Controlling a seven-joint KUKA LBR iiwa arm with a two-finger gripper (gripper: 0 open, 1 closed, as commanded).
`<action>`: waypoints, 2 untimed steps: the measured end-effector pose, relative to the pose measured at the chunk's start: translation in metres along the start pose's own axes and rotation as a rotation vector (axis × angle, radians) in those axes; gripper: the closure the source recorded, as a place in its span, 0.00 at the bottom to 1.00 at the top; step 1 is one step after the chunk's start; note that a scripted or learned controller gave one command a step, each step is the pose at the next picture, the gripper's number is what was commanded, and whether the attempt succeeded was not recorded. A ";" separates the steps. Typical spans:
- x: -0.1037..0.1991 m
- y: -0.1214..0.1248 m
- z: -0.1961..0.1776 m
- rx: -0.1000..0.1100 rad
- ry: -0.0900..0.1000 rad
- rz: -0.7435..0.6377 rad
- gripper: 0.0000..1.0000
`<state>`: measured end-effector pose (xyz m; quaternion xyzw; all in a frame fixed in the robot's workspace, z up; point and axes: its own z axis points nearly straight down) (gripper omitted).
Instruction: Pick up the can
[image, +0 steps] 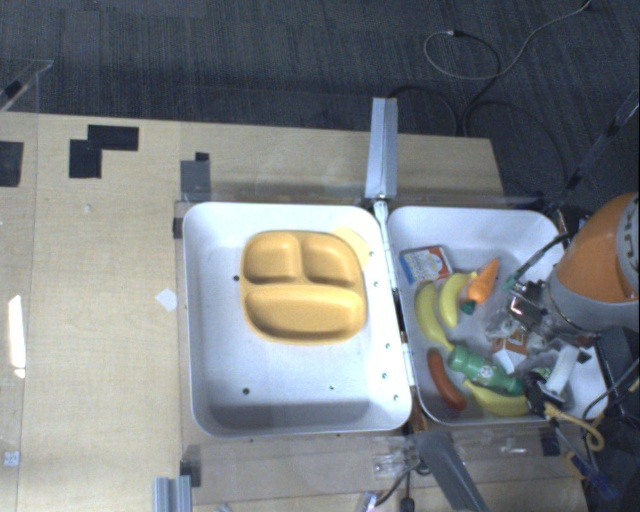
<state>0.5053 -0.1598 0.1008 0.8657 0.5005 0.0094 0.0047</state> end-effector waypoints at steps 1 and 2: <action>0.007 0.081 -0.085 0.014 -0.011 0.017 1.00; 0.003 0.043 0.004 0.014 -0.012 0.294 1.00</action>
